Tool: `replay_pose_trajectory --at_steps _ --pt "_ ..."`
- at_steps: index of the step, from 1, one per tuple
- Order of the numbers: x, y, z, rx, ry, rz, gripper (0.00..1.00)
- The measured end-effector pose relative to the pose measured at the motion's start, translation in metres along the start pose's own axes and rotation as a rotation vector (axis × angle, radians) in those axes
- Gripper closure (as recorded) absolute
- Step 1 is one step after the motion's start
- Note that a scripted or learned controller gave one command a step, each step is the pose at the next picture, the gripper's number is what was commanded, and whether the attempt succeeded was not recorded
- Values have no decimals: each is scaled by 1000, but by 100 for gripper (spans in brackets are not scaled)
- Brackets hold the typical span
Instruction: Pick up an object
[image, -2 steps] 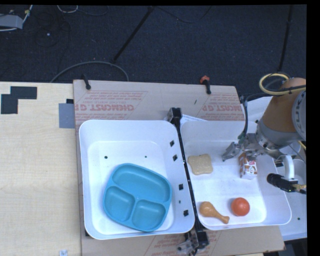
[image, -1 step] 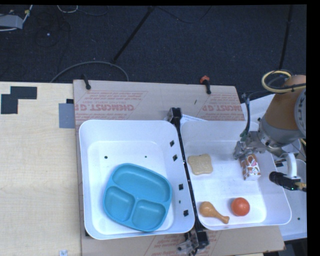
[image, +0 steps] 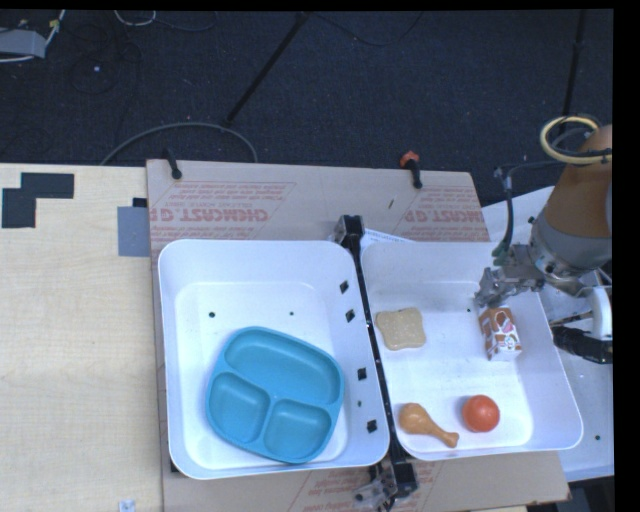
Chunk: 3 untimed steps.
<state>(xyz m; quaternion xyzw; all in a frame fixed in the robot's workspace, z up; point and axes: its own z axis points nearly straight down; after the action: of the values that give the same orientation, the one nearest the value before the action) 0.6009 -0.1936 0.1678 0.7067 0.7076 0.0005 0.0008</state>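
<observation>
Dark blue carpet floor (image: 330, 90) with black cables (image: 262, 68); pale wood bench (image: 70, 340); cardboard sheet (image: 300, 205) under bins.

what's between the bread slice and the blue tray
In the camera view, the black divider where the two bins meet lies between the bread slice and the blue tray.

We see light wood bench (image: 70, 330) under everything. Brown cardboard sheet (image: 300, 205) with red print lies flat on it, held at far edge by two clamps, black (image: 174, 166) and orange-tipped (image: 410, 165). Two shallow white bins sit on cardboard, left bin (image: 185, 270) and right bin (image: 440, 265), rims touching along black centre divider (image: 362, 330). Dark floor with cables beyond bench.
</observation>
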Motion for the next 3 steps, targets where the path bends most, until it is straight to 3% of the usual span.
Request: replay_pose_trajectory --at_steps 1,2,3 --pt "-6 -4 -61 -1 -1 1 100" --pt "-7 -4 -72 2 1 -1 100" --pt "45 6 -74 4 3 -3 100"
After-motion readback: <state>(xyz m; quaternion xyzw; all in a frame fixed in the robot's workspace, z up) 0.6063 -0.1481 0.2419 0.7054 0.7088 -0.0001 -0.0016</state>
